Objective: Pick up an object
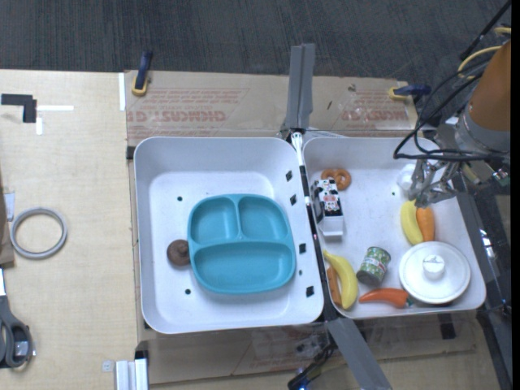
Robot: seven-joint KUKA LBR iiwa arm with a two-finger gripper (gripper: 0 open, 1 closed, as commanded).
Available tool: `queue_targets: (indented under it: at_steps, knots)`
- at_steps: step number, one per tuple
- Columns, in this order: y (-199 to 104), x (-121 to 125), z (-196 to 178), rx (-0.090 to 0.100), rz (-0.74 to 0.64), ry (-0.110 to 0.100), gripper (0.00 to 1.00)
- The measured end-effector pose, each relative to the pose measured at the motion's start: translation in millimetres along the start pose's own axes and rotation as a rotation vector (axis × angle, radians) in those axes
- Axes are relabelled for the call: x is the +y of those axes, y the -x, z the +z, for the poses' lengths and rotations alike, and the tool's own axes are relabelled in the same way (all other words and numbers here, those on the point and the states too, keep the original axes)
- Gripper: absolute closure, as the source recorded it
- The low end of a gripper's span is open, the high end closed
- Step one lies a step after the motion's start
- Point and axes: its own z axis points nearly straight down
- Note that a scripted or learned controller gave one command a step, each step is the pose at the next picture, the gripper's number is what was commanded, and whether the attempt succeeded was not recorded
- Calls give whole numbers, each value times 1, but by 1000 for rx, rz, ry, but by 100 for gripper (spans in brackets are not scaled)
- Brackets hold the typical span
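Observation:
My gripper (428, 192) hangs over the back right part of the right bin (370, 157), its fingers open with nothing between them. Just below its tips lie an orange carrot (426, 223) and a small yellow banana (409, 223), side by side. Further forward stands a white round lidded bowl (435, 273). A green can (374, 265), a red pepper (384, 297), a larger banana (342, 276), a black-and-white box (328, 205) and a pretzel (335, 177) also lie in this bin.
The left bin (154, 218) holds a teal divided plate (241, 243) and a small brown round thing (178, 253). Black cables (443, 112) trail behind the arm at the right. A grey ring (36, 232) lies on the bench at the left.

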Motion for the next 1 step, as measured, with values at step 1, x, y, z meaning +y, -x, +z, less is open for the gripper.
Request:
queue_targets:
  at_steps: [1]
  knots:
    - [0, 0, 0, -1, 0, 0, 0]
